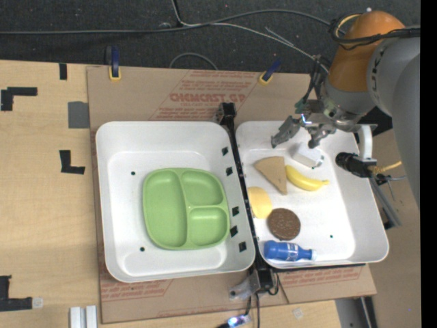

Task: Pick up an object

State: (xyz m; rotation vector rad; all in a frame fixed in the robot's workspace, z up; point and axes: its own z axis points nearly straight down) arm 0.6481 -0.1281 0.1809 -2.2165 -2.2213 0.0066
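- You are looking at the fingers hanging spread apart with nothing between them, over the back part of the right bin.
- Just below the fingers a small white block is lying on the bin floor, and it is the nearest thing to take. It looks light and stiff, but what it is made of you cannot tell. Its pale colour is blending into the bin.
- Touching that block on the near side, a toy banana is lying on its side. It probably handles as light, smooth plastic, so you would be closing across its thick middle rather than its tapering ends.
- Left of the banana a tan wedge is resting flat. It is low and broad, so the fingers would be getting little height to bite on.
- Farther toward the front a yellow lemon-like piece, a brown round cookie and a blue bottle are lying apart from each other.
- The bin floor is smooth and white, likely slippery, and its walls are crowding the bottle.
- The left bin is holding a green divided plate, well away from the fingers.
- Both bins are sitting on cardboard on the wooden bench, with cables trailing behind.
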